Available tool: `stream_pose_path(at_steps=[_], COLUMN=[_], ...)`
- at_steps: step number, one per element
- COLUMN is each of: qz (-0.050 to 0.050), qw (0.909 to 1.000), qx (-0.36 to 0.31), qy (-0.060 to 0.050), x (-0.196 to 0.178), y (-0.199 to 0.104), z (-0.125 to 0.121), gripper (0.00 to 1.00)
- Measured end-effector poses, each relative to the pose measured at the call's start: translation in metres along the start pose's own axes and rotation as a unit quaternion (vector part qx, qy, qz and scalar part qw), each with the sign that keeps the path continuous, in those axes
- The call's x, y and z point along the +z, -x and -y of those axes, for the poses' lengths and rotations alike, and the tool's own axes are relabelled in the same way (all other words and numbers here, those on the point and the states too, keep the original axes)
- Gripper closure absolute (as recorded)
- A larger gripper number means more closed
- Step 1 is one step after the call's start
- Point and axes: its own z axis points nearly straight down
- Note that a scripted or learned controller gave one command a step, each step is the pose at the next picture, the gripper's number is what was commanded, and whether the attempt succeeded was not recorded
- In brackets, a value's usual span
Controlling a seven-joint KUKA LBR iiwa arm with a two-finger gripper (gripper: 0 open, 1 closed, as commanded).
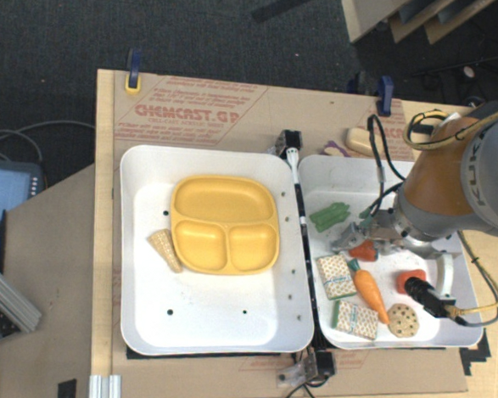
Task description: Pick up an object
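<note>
The arm reaches into the right bin (pixel 459 326), and the gripper (pixel 354 240) sits low among the toys in that bin's upper middle. A small red piece (pixel 362 250) lies right at its tip, touching or nearly so. A green toy vegetable (pixel 329 216) lies just beside it toward the top left. From this slant it cannot be told how far open the gripper is, or whether it has hold of anything; nothing is plainly seen in its grasp.

Below the gripper lie a carrot (pixel 370 292), 2 patterned crackers (pixel 338 277) and a cookie (pixel 402 319), all close together. The left bin (pixel 215 312) holds a yellow divided plate (pixel 224 224) with a wafer (pixel 165 250) at its lower left edge.

The step in hand looks like the grasp itself, with the small red piece the likeliest target. The next move probably calls for closing squarely on that piece and lifting straight up. The carrot's top is near enough to be nudged, and a small rounded toy may slip out
</note>
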Motion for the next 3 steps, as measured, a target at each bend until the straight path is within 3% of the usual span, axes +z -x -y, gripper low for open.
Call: stream_pose_path(at_steps=[1, 2, 3], qz=[0.002, 0.002, 0.002], qw=[1.0000, 1.0000, 1.0000], qx=[0.000, 0.000, -0.002], qy=[0.007, 0.006, 0.007], x=[-0.018, -0.018, -0.008], y=[0.001, 0.001, 0.009], z=[-0.004, -0.004, -0.056], gripper=[1.00, 0.00, 0.00])
